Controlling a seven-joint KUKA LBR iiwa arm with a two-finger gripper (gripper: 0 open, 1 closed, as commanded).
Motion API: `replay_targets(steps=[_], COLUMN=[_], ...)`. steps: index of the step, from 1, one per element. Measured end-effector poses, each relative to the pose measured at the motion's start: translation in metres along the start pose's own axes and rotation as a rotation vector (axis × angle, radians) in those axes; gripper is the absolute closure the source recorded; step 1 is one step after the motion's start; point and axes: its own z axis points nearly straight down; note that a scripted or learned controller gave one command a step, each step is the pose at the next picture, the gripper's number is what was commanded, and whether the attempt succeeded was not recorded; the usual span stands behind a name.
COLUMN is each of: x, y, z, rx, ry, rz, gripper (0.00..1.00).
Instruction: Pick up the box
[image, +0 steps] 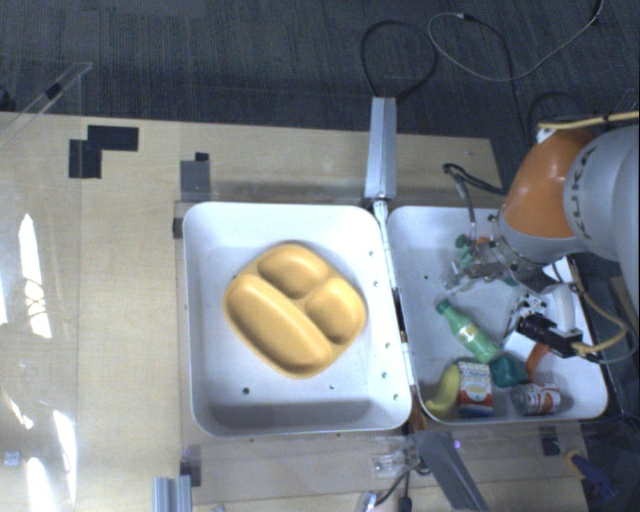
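Lying well below the hand (478, 262): box (474, 387).

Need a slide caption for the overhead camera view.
KUKA arm over the right bin, above the small box, green bottle and banana; yellow bread-like object in left bin.
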Motion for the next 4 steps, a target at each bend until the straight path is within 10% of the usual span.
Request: replay_targets(steps=[3, 4], x=[-0.017, -0.017], y=[0.015, 0.015], z=[-0.011, -0.011], rx=[0.01, 0.01], ry=[0.001, 0.001], rz=[-0.082, -0.083], gripper=[1.0, 0.0])
